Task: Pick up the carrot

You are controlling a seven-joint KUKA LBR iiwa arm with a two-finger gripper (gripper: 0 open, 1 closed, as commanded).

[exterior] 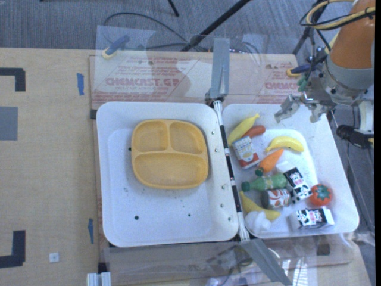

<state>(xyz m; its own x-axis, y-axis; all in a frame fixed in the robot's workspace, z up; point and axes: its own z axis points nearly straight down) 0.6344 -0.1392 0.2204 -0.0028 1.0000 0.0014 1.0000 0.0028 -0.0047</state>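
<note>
The orange carrot (271, 159) lies slanted near the middle of the right bin (339, 159), its green top pointing down-left. It sits just below a yellow banana (286, 143) and right of a small red-labelled can (245, 152). My gripper (301, 108) hangs over the bin's upper right part, above and to the right of the carrot and well apart from it. Its two fingers are spread, with nothing between them.
The left bin (113, 177) holds a yellow divided plate (169, 154). Around the carrot in the right bin lie a second banana (244, 127), a green bottle (265, 183), black-and-white cartons (314, 217), a tomato (320, 195) and other toy food.
</note>
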